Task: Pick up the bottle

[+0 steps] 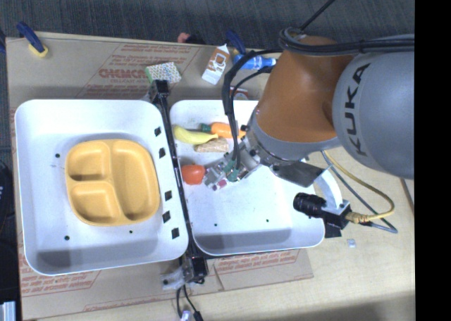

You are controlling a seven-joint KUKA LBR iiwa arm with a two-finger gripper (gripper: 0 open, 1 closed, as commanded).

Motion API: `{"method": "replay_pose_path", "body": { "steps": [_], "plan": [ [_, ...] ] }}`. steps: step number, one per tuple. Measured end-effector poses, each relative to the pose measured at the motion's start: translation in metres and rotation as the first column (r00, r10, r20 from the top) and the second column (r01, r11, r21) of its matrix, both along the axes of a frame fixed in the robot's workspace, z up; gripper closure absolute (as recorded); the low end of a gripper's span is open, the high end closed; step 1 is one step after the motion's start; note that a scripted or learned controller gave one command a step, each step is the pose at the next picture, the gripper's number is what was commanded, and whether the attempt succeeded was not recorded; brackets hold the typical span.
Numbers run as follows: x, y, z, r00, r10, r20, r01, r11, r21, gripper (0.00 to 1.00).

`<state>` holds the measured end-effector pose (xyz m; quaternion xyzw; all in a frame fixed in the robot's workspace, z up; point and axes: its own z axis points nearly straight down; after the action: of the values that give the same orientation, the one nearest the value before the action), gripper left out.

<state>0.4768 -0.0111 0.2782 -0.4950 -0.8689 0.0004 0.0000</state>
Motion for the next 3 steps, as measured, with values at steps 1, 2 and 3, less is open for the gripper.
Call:
{"method": "replay_pose_path", "body": {
  "steps": [1,2,3],
  "plan": [
    [-0.002,0.033,-0.087,0.971,0.240,-0.005,-0.240,0.971,0.002,1.00],
    [0.002,0.023,0.020,0.895,0.445,0.001,-0.445,0.895,-0.001,1.00],
    [0.001,0.054,-0.087,0.865,0.501,-0.004,-0.501,0.865,0.002,1.00]
  ]
}}
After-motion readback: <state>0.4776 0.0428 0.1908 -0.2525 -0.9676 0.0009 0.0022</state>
